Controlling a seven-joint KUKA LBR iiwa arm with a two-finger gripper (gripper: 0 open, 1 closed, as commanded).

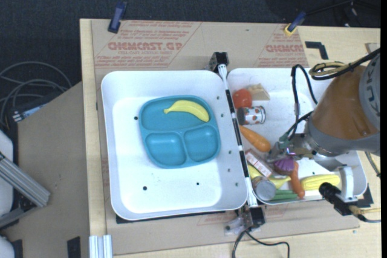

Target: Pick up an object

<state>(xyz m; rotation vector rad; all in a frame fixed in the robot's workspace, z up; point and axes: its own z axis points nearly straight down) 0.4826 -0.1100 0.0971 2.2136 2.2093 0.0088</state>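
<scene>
"CHEMCAST GP" is read in red on the bench sheet [145, 45]; the gripper [285, 154] is seen over the right bin [275, 78] beside a purple object [284, 164], its jaw state cannot be told.

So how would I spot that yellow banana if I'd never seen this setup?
Find the left white bin, the one away from the arm. A blue divided plate lies in it, and the banana rests in the plate's large top section. It is the one yellow thing in that bin; the other toy foods are piled in the right bin.
</scene>
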